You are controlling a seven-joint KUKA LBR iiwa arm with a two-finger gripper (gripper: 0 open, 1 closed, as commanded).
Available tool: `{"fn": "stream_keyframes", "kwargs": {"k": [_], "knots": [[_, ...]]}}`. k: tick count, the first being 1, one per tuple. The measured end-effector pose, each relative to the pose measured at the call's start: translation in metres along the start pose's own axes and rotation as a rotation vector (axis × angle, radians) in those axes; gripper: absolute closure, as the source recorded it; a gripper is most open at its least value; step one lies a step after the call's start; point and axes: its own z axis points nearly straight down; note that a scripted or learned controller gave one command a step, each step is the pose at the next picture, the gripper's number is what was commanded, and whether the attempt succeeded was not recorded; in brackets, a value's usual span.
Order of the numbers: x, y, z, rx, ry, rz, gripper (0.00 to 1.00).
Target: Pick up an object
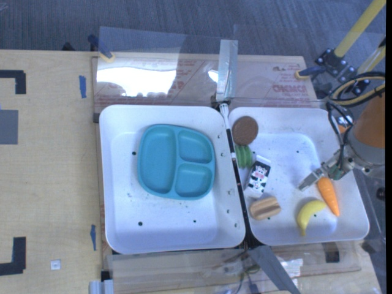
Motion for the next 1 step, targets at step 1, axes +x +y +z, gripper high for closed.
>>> {"fn": "stream_keyframes", "kwargs": {"k": [1], "knots": [[-0.0021,0.0006,-0.0083,0.0,-0.001,0.003,1.0]]}}
